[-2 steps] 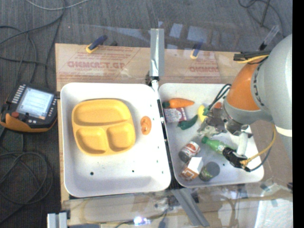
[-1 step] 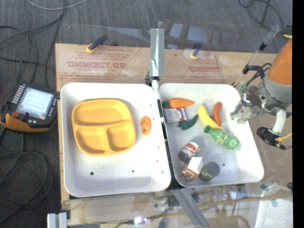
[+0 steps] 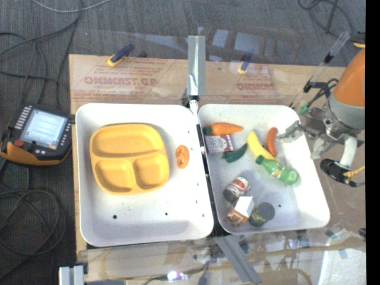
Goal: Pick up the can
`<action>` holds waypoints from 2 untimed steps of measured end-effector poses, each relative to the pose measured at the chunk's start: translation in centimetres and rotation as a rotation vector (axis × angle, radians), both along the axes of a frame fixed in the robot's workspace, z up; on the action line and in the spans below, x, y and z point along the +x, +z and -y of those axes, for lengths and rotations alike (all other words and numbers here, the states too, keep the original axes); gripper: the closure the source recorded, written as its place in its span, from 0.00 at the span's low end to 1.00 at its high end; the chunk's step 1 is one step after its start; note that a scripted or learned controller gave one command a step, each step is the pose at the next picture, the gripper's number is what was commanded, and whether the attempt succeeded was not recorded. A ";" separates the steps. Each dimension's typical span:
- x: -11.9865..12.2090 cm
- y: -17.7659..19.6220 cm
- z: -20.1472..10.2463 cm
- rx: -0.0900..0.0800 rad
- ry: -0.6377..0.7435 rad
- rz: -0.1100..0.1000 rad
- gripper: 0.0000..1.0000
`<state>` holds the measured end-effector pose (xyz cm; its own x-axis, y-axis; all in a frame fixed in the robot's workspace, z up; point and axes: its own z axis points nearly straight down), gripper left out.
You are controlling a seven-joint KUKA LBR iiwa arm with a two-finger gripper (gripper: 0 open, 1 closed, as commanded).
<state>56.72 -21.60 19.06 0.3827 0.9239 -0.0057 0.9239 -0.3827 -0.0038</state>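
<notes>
Lying on its side in the right bin (image 3: 309, 177), the can (image 3: 237, 188) points its long axis roughly from 2 to 8 o'clock, just above the small carton (image 3: 239, 210). From the gripper (image 3: 292, 133) at the bin's upper right rim, it sits toward 7 o'clock, well apart. Whether the gripper is spread or closed I cannot tell; nothing visible is held.

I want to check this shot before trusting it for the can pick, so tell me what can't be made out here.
- Pincer, camera view: small and blurred at the right bin's rim, so open or shut cannot be told.
- Arm: cut off by the right edge.
- Can: label too small to read.
- Small carton and dark round thing beside it: too small to identify; contact unclear.
- Handheld screen, left of the bins: text unreadable.
</notes>
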 end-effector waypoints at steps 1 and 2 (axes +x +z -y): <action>-7.4 -9.1 -7.0 0.004 -0.191 -0.001 0.00; -2.2 -6.9 -2.1 -0.002 -0.310 0.000 0.00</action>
